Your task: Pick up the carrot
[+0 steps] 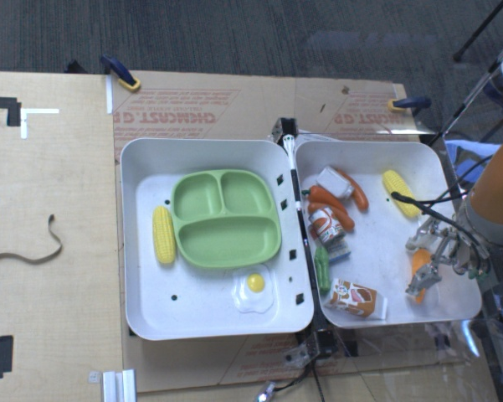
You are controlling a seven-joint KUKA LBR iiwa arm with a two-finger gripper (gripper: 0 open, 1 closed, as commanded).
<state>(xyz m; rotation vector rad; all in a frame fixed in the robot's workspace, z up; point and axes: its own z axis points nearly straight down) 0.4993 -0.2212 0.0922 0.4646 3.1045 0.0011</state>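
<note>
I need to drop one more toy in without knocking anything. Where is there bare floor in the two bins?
Left bin: bare along the front edge left of the fried egg, and behind the green plate. Right bin: a bare patch between the can, the corn cob and the gripper. Its left side is crowded.

Even, bright overhead light leaves only soft shadows inside the two shallow white plastic bins point(134, 249) — faint glare, mild softness toward the right edge.
</note>
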